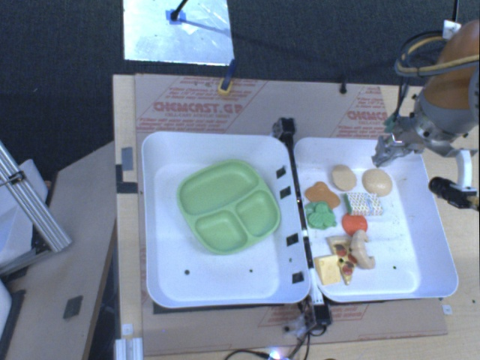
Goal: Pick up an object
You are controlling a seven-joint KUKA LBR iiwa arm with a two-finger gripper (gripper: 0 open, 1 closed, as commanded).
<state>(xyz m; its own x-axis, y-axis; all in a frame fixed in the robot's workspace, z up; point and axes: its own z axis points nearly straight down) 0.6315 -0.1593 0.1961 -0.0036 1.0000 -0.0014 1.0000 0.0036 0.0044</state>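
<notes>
Hovering over the far right corner of the right bin [431,272], the pincer [386,153] is hanging above the white floor with nothing visible between its fingers; they are too small and dark to say how far apart they are standing, so I cannot tell. The arm [450,88] behind it is being cut off by the right edge.

Just below and left of the pincer, two pale round buns [344,177] [377,181] are lying side by side, neither showing a clear long axis. Further below, a patterned box [365,203] is lying with its long side running left to right. Nearer still are an orange piece [322,193], a green lump [321,216], a red piece [355,223], a tan piece [362,250], a pizza slice [343,255] pointing toward the near edge, and a yellow wedge [327,270]; their exact shapes are hard to make out.

Well to the pincer's left, a green divided plate [228,206] is resting in the left bin [165,276], its long axis running slantwise.
</notes>
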